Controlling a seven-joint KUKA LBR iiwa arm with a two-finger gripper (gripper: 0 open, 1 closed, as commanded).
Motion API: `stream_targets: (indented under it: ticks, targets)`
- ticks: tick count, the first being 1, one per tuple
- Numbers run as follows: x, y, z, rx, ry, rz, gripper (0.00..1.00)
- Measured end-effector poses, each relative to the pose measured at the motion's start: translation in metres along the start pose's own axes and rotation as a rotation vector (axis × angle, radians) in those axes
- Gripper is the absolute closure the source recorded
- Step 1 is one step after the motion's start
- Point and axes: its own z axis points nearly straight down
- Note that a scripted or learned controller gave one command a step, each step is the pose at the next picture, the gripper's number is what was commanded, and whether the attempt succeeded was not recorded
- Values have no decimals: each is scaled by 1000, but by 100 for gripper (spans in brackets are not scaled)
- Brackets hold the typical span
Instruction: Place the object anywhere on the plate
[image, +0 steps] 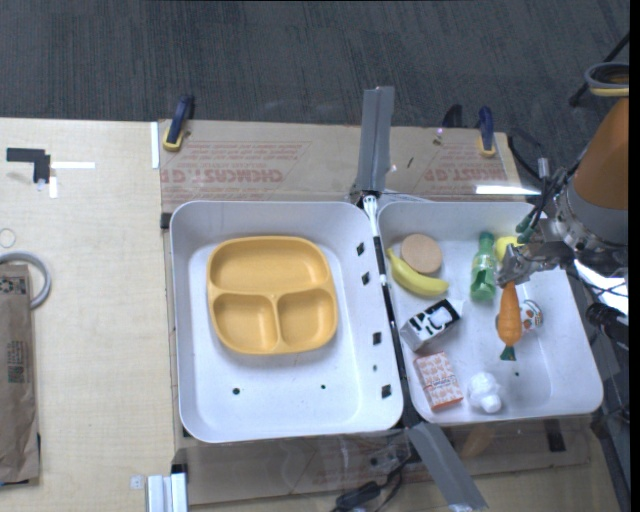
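Cardboard-lined bench, two white bins: yellow plate in the left one, claw over the right, seemingly clamped on the carrot hanging below. Looks like the lift stage; next it needs carrying left over the plate

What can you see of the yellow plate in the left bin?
The yellow-orange plastic divided plate is a rounded rectangle with three compartments: one wide section along the far side and two smaller ones along the near side, split by raised ridges. It looks matte and holds nothing. It lies flat, right way up, slightly left of centre on the floor of the left shallow white bin, apart from the bin walls.
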Motion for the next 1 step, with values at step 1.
stream_targets:
  ticks: [1]
  targets:
    - [65,29,34,2,1,9,100]
